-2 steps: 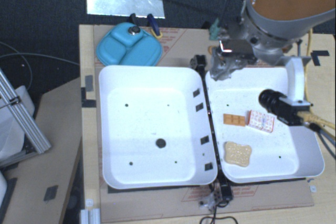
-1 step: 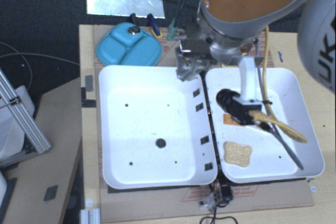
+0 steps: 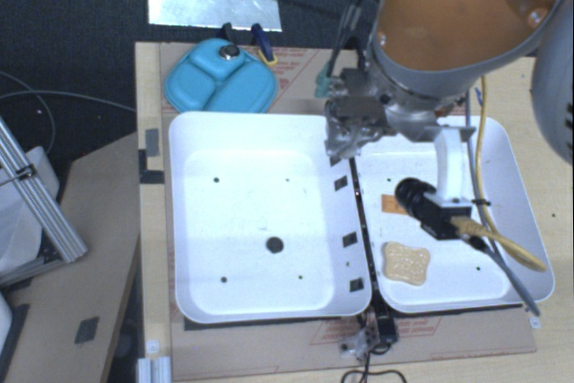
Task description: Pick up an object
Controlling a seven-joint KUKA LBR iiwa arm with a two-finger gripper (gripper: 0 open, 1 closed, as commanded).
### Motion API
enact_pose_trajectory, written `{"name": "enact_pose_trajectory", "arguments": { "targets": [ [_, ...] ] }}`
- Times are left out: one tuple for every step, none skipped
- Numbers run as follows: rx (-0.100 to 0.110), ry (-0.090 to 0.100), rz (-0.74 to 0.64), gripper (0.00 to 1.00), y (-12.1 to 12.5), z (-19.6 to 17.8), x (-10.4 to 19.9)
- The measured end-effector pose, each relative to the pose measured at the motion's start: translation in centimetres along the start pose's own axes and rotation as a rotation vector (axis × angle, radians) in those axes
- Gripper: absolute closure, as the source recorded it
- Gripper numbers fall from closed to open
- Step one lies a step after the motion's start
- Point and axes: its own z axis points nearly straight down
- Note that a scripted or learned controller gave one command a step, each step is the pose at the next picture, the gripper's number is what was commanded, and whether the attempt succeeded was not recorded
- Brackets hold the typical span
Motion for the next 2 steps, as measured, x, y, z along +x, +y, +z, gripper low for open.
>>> {"name": "enact_pose_trajectory", "arguments": {
  "targets": [
    [-0.006, 0.002, -0.007, 1.0, 0.1, -1.3, 0.2],
    [-0.009, 0.003, -0.011, 1.0, 0.2, -2.4, 0.2]
  ]
}}
